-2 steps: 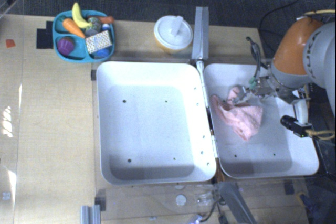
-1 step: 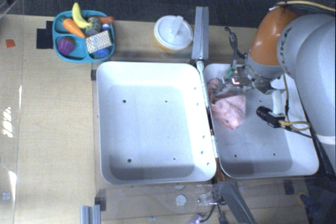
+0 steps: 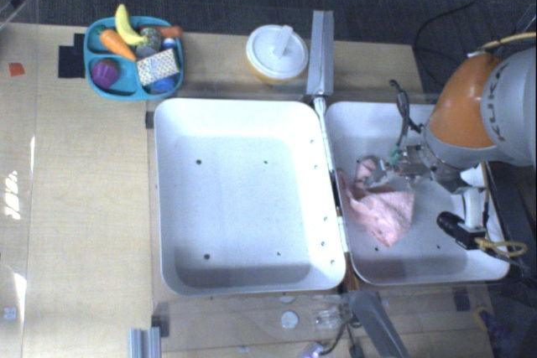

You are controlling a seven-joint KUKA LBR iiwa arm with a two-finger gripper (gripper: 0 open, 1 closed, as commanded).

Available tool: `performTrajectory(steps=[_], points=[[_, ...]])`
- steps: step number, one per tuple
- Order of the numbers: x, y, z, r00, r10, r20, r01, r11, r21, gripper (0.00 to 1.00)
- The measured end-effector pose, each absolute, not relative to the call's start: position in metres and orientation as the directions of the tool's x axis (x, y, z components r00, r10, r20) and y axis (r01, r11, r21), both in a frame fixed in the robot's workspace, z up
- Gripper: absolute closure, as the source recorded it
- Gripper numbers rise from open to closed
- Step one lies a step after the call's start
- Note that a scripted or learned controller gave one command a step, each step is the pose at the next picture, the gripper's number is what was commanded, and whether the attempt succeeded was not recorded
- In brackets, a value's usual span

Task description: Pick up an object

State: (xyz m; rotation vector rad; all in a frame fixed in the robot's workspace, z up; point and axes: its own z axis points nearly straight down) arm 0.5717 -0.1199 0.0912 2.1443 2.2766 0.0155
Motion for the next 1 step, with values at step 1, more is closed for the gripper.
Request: performTrajectory(steps=[1], points=[[0.5234, -0.101, 0.1644, -0.083, 0.997, -0.001, 0.997, 0.083, 0.006, 0.0]])
